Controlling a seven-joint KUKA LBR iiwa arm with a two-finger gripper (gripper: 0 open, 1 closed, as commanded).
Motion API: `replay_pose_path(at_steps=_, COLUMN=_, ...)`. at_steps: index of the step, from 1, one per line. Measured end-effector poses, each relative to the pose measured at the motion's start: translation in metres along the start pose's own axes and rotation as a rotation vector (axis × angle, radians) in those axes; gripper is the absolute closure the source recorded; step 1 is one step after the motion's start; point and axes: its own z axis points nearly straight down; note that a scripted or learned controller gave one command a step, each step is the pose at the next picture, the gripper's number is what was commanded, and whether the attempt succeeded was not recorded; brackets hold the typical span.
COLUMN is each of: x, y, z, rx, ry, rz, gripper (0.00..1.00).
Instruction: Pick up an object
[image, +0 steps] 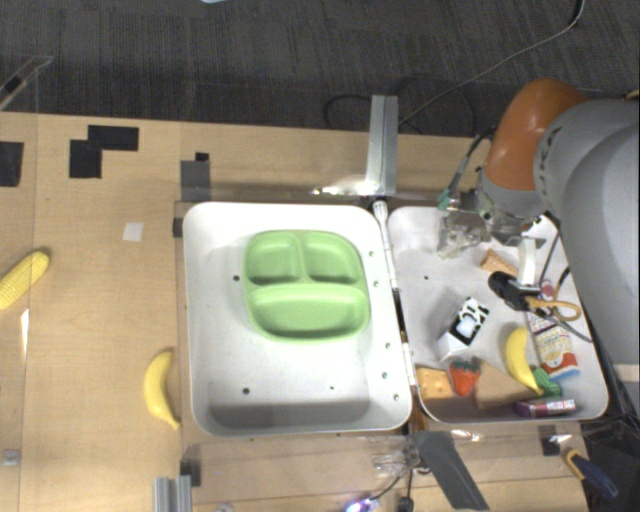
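Note:
My gripper (461, 231) hangs low over the back left part of the right bin (420, 240), beneath the orange band of the arm (530, 130). Nothing can be seen held in it. Objects lie loose in that bin: a white and black box (468, 324) in the middle, a yellow banana (517, 358) to its right, an orange-red toy (463, 376) and a tan cracker (432, 381) near the front edge. A small tan piece (497, 262) lies just right of the gripper.
The left bin (210, 330) holds a green divided plate (303, 283). Scissors (545, 300), a printed packet (553, 347) and a purple marker (545, 407) crowd the right bin's right side. On the bench to the left lie a banana (160, 388) and a corn cob (22, 278).

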Motion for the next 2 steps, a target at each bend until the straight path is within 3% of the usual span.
replay_pose_path(at_steps=1, x=0.0, y=0.0, z=-0.001, rx=-0.002, ry=0.0, rz=-0.001, gripper=0.0)
replay_pose_path(at_steps=2, x=-0.017, y=-0.05, z=0.018, rx=-0.008, ry=0.0, rz=-0.142, gripper=0.0)
